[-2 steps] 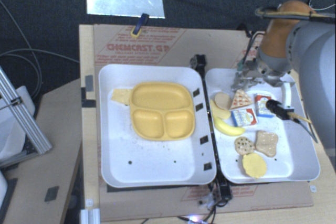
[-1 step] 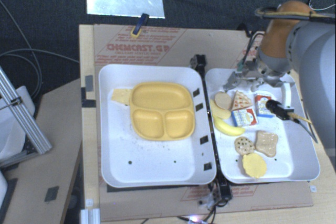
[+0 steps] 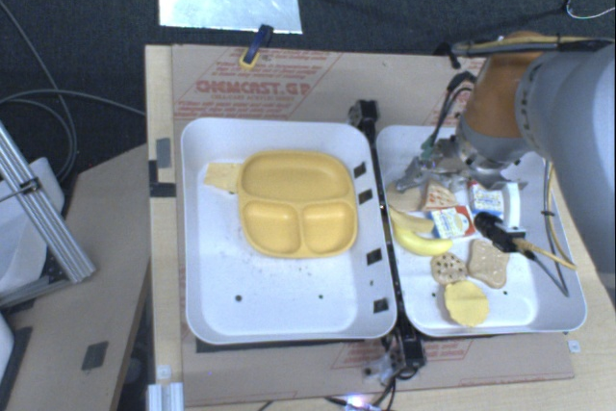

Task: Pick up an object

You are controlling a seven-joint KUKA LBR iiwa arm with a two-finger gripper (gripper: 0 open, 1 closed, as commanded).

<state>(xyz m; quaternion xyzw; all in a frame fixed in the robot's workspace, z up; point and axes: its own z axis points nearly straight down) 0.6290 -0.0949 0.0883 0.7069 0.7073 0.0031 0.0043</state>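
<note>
My gripper (image 3: 421, 172) reaches down into the back left part of the right bin (image 3: 553, 303), on the grey arm with the orange band. Just below it lie a tan wedge with a red stripe (image 3: 438, 198) and a pale piece (image 3: 405, 200). A banana (image 3: 420, 237) curves along the bin's left side. Beside it sit a white, red and blue packet (image 3: 451, 222) and a white and blue packet (image 3: 488, 200). Nearer the front are a round brown cookie (image 3: 445, 267), a tan toast slice (image 3: 488, 263) and a yellow disc (image 3: 466, 302). Nothing visibly sits between the gripper's tips.
The left bin (image 3: 207, 303) holds a yellow divided plate (image 3: 295, 203) with a flat pale yellow piece (image 3: 222, 176) at its left edge. A black divider with clips (image 3: 377, 207) runs between the bins. The arm covers the right bin's back right corner.
</note>
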